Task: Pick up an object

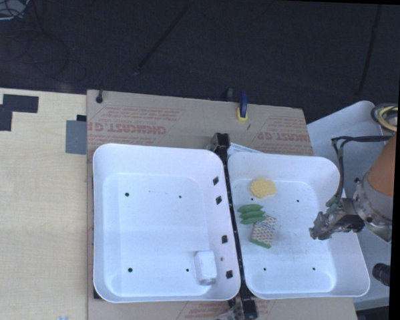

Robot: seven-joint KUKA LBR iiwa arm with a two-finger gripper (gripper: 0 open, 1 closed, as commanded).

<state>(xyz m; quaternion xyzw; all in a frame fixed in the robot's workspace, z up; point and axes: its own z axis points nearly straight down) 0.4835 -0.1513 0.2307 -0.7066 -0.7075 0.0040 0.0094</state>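
Over the right bin's far side, the gripper hovers with nothing between its fingers.

Approach seems the step in hand; whether the gripper is spread or closed I cannot tell. Candidates lie near the divider: a yellow disc, a green pod-like piece and a speckled block touching it. Next, I judge, it must travel leftward and descend. A white block sits in the left bin.

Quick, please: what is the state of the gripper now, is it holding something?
Gripper: over the right bin, holding nothing visible; open or closed cannot be told.
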